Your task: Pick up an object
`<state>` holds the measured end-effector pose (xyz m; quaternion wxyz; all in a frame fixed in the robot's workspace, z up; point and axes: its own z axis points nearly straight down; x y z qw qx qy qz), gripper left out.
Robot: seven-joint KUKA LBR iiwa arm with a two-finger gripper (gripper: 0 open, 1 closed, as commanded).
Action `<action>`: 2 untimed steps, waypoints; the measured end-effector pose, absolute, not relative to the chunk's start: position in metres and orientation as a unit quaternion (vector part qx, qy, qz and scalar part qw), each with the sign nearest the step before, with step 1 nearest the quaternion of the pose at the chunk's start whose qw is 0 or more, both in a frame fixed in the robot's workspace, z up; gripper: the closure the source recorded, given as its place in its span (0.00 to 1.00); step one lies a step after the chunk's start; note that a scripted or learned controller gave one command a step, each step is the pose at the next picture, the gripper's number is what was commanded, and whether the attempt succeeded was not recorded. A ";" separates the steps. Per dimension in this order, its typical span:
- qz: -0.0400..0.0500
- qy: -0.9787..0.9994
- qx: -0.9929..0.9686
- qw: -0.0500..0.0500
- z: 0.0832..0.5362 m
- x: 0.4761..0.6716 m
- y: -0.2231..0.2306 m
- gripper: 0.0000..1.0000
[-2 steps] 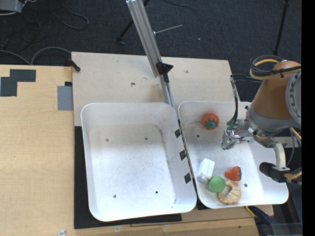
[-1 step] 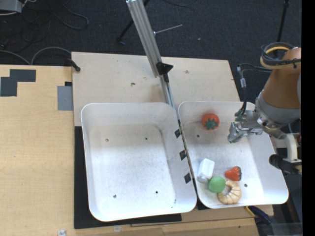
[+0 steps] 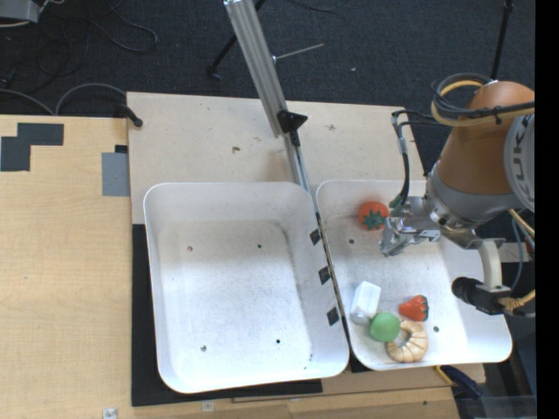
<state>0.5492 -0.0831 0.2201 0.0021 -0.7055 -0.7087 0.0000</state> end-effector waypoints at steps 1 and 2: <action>0.000 -0.709 -0.705 0.003 0.222 0.550 -0.025 1.00; 0.000 -0.709 -0.705 0.002 0.233 0.542 0.025 1.00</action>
